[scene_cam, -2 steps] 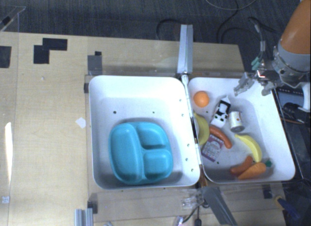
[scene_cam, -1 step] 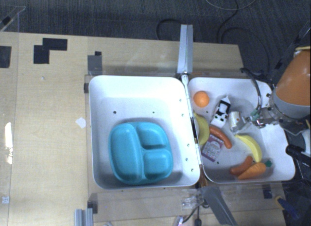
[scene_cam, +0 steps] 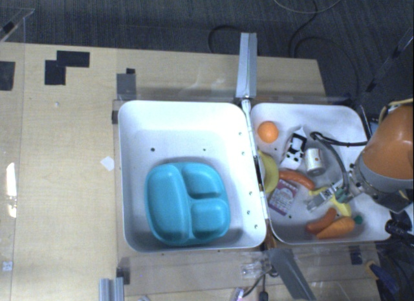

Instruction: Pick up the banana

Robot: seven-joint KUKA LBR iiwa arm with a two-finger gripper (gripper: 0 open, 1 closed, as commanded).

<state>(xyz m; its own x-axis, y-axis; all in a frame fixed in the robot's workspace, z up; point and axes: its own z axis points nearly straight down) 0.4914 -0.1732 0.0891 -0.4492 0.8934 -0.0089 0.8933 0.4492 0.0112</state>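
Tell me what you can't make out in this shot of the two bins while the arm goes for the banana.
- Gripper: in the camera view, too small and cluttered to tell whether it is open or shut.
- Banana: its left side is hidden by the right bin's wall.
- Arm: cut off by the right edge.
- Small packet: print too small to read.
- Black-and-white piece: too small to identify.

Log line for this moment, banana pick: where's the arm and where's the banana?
arm: over right bin's right side | banana: against right bin's left wall, not held | left bin: blue tray
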